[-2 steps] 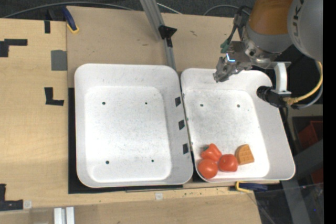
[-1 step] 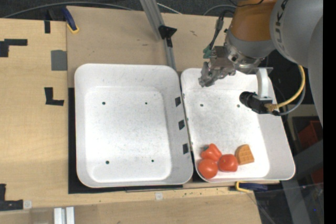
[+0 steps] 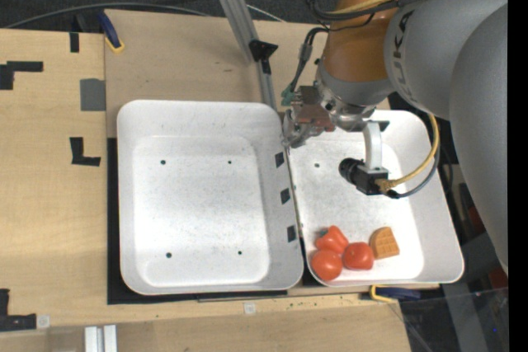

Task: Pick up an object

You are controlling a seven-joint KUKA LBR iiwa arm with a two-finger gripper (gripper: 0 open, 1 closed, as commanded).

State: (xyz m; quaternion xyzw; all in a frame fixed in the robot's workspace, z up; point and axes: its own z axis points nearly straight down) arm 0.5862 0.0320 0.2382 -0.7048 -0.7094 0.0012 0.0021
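Several small objects lie in the near left corner of the right bin (image 3: 429,260): a red piece (image 3: 332,238), a red round piece (image 3: 326,264), another red piece (image 3: 358,256) and a tan waffle-like block (image 3: 384,243). My gripper (image 3: 295,132) hangs at the far left corner of that bin, close to the wall between the two bins. It is well away from the objects, and I see nothing held in it. The grey arm with its orange band (image 3: 363,12) covers the bin's far side.
The left bin (image 3: 132,177) lies beside the right one, with black clips (image 3: 285,195) along the shared wall. A slanted metal rod (image 3: 235,8) comes down just behind the gripper. A black cable fitting (image 3: 363,176) hangs from the wrist over the right bin.
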